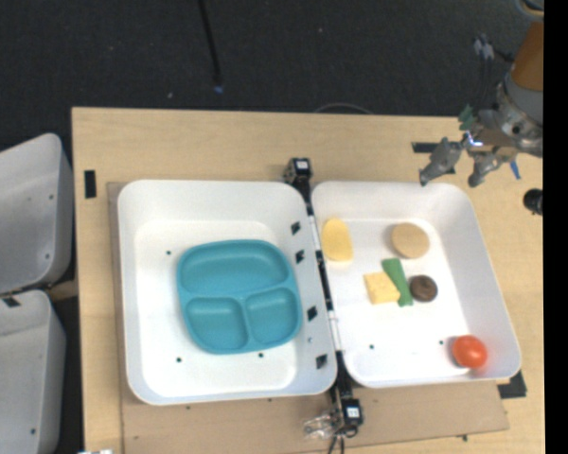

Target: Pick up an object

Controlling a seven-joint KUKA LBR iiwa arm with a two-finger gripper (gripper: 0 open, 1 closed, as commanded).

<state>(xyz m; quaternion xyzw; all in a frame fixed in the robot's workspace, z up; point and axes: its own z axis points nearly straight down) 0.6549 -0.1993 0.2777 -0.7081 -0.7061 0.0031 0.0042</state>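
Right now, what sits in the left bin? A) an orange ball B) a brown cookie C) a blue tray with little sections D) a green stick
C: the blue tray lies in the left bin, while the small food toys are all in the right bin.

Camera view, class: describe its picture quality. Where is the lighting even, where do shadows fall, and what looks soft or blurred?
Camera view: lighting is even and soft across both white bins, without harsh glare; the teal tray and the tomato cast only faint shadows; the floor beyond the bench is very dark; the claw at the upper right looks soft and slightly blurred.
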